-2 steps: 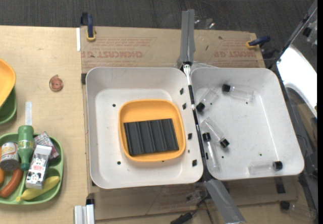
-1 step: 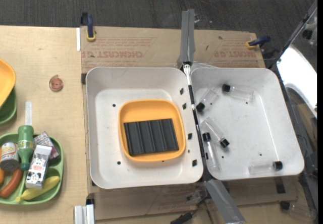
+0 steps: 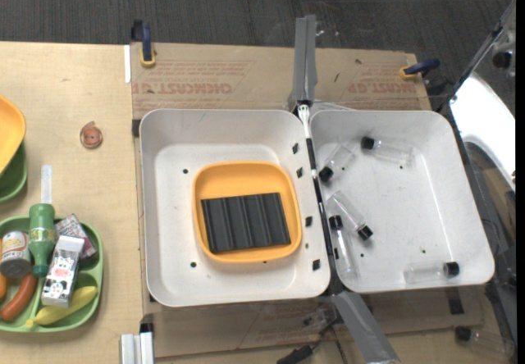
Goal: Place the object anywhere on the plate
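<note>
Dark carpet lay beyond the bench, and brown cardboard [image 3: 246, 79] sat under the two white bins. I could not tell whether the gripper was open or closed, so I judged the job from the bins alone.

At the right edge stood a pale curved shape [image 3: 482, 118], which I took for part of the arm, well apart from the plate. Left of it, the right bin [image 3: 459, 190] held a few clear tubes with black caps [image 3: 351, 215], scattered.

In the left bin [image 3: 164, 190] the orange plate [image 3: 246, 178] sat about in the middle, and the dark ribbed block [image 3: 246, 220] lay flat on it, inside the rim and toward its near side. Nothing was touching the block.

I reckoned the placing step was done. The next move called only for keeping the arm away from the left bin, so that the block was not knocked.

Far left stood a green tray of toy food [image 3: 49, 276].
</note>
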`<state>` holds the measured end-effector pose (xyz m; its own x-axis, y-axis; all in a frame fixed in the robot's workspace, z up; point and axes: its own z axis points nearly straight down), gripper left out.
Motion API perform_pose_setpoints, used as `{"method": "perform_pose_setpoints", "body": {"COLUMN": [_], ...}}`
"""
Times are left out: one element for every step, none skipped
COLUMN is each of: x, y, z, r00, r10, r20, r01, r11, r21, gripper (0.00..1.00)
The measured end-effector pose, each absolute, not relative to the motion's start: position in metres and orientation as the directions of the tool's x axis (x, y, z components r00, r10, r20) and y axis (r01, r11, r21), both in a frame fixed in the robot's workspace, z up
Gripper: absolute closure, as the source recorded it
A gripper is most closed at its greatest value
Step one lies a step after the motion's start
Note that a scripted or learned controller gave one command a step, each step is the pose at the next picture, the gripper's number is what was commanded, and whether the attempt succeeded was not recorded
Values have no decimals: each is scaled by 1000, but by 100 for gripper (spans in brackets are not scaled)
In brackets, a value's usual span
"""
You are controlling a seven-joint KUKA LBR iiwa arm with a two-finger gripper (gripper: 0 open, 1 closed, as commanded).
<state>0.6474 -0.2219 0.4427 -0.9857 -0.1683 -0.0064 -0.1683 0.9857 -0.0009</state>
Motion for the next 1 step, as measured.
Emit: {"method": "perform_pose_setpoints", "body": {"x": [660], "y": [-222], "z": [442], "r00": [-842], "r10": [-539], "r20": [-6], "r01": [-539], "r11": [842], "r21": [-1], "gripper": [100]}}
